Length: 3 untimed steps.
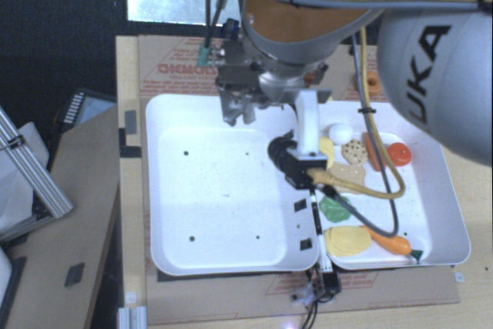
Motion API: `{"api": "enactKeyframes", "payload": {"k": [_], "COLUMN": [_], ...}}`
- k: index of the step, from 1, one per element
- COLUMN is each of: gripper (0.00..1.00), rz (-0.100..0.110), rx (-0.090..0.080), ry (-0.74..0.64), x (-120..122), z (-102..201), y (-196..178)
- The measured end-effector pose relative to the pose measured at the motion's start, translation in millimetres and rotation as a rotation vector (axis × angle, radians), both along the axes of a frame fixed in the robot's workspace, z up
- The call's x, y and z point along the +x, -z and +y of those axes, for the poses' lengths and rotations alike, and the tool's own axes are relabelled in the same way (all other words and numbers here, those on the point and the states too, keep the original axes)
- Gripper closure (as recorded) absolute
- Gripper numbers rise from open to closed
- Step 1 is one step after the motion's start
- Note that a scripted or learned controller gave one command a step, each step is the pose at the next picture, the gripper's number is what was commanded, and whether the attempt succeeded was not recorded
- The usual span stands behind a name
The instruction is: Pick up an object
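Note:
My gripper (239, 113) hangs over the far edge of the left bin (223, 196), near the divider between the bins. No object is seen in it. The right bin (439, 196) holds toy food: a white egg (339, 133), a speckled cookie (353, 152), a red tomato (398, 154), an orange stick (371, 152), a green leafy piece (334, 208), a yellow disc (348, 240) and an orange carrot (391, 243). All of these lie to the right of and nearer than the gripper. The arm hides part of the right bin's far side.
An orange ring (373, 81) sits by the far edge of the right bin, half hidden by the arm. Both bins rest on a cardboard sheet (177, 62). A metal frame (31, 173) stands at the left, away from the bins.

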<state>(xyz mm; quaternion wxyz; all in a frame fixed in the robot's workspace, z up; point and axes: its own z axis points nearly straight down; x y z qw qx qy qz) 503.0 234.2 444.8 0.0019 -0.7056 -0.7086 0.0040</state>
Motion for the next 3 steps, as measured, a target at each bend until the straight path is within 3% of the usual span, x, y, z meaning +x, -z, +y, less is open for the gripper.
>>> {"api": "enactKeyframes", "payload": {"k": [1, 2, 3], "gripper": [1.00, 1.00, 1.00], "rz": [-0.023, 0.009, -0.024], "rx": [0.007, -0.002, 0.012], "ry": [0.005, -0.003, -0.001], "x": [94.8, -13.3, -16.7], "z": [-0.7, 0.8, 0.0], "y": [-95.9, 45.4, -94.2]}}
